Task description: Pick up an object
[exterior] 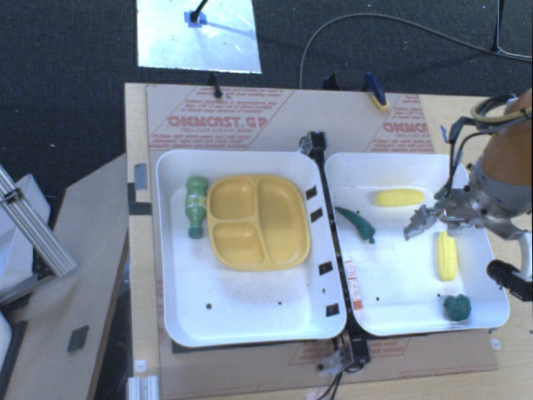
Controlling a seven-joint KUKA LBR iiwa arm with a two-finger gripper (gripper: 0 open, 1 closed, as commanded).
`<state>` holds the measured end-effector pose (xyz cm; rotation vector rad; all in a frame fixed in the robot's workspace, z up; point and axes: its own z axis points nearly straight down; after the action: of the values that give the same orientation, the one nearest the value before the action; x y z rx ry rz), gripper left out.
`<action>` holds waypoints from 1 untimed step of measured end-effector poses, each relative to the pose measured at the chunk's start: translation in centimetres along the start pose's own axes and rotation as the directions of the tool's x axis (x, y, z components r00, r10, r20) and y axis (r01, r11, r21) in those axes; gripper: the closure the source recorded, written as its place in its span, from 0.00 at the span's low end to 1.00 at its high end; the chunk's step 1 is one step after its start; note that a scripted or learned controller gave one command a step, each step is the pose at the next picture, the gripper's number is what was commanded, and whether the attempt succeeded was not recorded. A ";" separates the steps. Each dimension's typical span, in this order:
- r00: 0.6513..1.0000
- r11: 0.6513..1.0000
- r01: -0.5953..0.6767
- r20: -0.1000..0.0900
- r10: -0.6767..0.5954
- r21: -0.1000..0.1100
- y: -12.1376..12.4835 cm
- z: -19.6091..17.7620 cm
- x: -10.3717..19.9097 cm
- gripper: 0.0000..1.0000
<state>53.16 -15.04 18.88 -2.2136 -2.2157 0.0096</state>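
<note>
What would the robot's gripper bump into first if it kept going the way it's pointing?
Probably the green chili pepper. The gripper points left across the right bin, and the pepper lies nearest that way. Its height above the bin is unclear, so it could pass over.

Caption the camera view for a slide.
Gripper hovers in the right white bin between a dark green pepper and two yellow corn cobs.

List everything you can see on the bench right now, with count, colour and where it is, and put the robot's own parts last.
bins: two, white, side by side on the bench
divided plate: one, yellow, left bin
bottle: one, green, left bin, beside the plate's left edge
chili pepper: one, green, right bin, near the divider
banana-like piece: one, yellow, right bin, upper part
corn cob: one, yellow, right bin, right side
round lump: one, dark green, right bin, lower right corner
arm: one, grey with orange, over the right bin
gripper: one, grey, above the right bin between pepper and corn
</note>
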 end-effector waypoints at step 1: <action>1.000 1.000 0.003 0.002 -0.003 -0.012 0.3 -0.6 0.0 0.00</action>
<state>53.48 -15.01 19.51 -2.2175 -2.2263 -0.0015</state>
